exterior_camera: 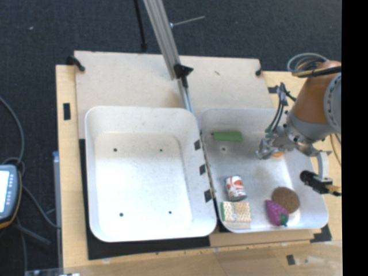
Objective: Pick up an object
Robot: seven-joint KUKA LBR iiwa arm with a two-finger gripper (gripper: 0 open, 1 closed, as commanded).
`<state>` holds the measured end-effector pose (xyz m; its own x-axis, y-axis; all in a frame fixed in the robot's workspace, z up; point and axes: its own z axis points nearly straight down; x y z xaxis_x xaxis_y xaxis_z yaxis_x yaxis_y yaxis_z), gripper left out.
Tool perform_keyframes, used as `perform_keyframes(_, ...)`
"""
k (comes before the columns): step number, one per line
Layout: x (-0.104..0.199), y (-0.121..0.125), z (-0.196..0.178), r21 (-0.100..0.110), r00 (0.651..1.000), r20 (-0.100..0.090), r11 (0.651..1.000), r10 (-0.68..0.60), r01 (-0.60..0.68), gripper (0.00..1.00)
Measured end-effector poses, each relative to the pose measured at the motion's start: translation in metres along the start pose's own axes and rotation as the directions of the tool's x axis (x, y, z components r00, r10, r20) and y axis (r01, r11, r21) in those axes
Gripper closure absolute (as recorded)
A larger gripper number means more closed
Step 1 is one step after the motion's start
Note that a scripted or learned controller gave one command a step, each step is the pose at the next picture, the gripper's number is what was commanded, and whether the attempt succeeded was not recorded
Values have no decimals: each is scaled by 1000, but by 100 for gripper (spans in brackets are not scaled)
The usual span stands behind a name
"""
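Note:
The right bin (pixel 253 125) holds a green flat block (pixel 227 136) near its far side, a red and white can (pixel 234 187), a patterned packet (pixel 237 212) at the near rim, a purple object (pixel 276 211) and a brown round object (pixel 286 199). My gripper (pixel 268 149) hangs over the middle right of this bin, below the orange wrist band (pixel 313 96). A small orange thing (pixel 278 152) sits right at the gripper's tip; whether it is held is not visible.
The left bin (pixel 144 171) lies beside the right one. A slanted metal pole (pixel 164 33) rises from the bench behind the bins. Cables loop at the arm's wrist on the right. A handheld pendant (pixel 7 191) lies off the bench at far left.

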<state>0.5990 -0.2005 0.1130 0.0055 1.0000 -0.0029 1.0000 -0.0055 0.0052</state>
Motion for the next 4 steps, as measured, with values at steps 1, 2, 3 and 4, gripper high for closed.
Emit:
perform_keyframes(1,1,2,-44,-1,1000,-2,1000,-6,6,100)
perform_keyframes(2,-8,6,-92,-2,1000,-1,1000,-8,8,100)
perform_keyframes(3,-4,-1,-144,-2,1000,-1,1000,-9,9,100)
perform_keyframes(4,-5,0,-169,0,1000,-2,1000,-11,11,100)
